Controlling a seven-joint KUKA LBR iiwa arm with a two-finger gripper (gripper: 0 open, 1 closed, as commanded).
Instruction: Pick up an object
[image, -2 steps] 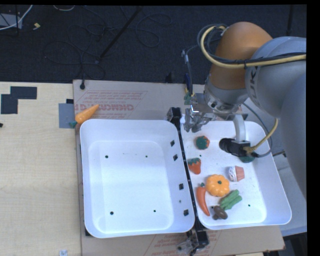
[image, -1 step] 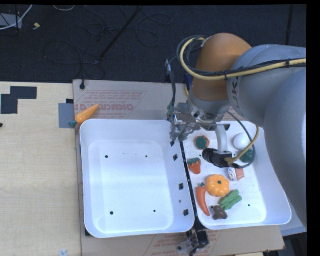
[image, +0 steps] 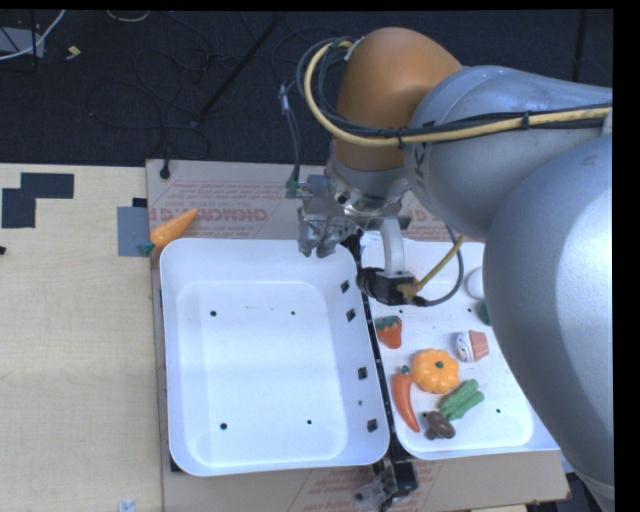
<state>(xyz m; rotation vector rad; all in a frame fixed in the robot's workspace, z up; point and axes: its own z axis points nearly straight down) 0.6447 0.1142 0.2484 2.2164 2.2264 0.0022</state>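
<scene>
Two shallow white plastic bins are seen side by side on a bench.
Grey two-finger gripper is poised over their shared far edge, finger state untellable; descent toward the round orange toy pumpkin is judged necessary.

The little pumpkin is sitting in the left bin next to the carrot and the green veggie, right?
Not quite. The camera view shows the pumpkin in the right bin, not the left one. It does sit next to the carrot and the green veggie.
</scene>
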